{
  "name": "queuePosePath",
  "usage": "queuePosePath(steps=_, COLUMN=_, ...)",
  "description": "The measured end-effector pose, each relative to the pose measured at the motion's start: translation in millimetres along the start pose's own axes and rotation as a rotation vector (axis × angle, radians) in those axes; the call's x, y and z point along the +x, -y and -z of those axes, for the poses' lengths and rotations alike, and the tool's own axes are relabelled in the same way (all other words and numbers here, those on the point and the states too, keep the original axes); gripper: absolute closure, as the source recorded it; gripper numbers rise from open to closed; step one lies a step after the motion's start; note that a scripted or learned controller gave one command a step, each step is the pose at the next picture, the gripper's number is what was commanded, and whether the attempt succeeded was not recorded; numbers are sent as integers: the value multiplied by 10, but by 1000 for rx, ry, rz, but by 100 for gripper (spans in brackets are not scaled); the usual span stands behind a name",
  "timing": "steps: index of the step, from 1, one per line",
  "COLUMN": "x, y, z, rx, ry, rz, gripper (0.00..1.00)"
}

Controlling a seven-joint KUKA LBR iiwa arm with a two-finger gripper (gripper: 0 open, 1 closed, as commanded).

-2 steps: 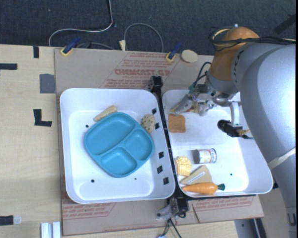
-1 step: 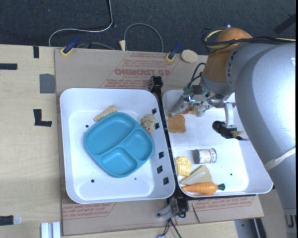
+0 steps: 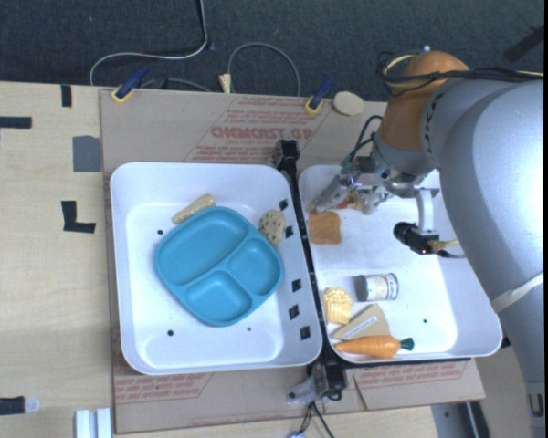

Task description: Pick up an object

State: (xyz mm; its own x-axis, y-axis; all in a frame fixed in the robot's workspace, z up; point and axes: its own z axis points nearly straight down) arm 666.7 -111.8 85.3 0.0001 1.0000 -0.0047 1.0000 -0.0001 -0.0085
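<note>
My gripper (image 3: 332, 196) hangs low over the far left part of the right bin (image 3: 466, 322), just behind a tan-orange bread-like piece (image 3: 325, 229). Nothing can be seen held in it. Nearer the front of this bin lie a small jar on its side (image 3: 376, 287), a yellow corn piece (image 3: 336, 305), a pale tan wedge (image 3: 366, 322) and an orange carrot (image 3: 370, 345).
The left bin (image 3: 132, 245) holds a blue divided plate (image 3: 219, 265), a tan strip (image 3: 193, 209) behind it and a speckled cookie (image 3: 272, 225) by the divider. The grey arm covers the right bin's right side. A pale round thing (image 3: 348, 103) lies on the board behind the bins.
</note>
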Motion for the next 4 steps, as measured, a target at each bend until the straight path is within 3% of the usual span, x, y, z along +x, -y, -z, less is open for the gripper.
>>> queuePosePath(steps=1, x=-95, y=-19, z=3, rx=-8, ry=-3, rz=1, gripper=0)
queuePosePath(steps=2, x=16, y=0, z=4, rx=-2, ry=6, rz=0, gripper=0)
queuePosePath(steps=4, x=-12, y=-5, z=2, rx=-2, ry=1, rz=2, gripper=0)
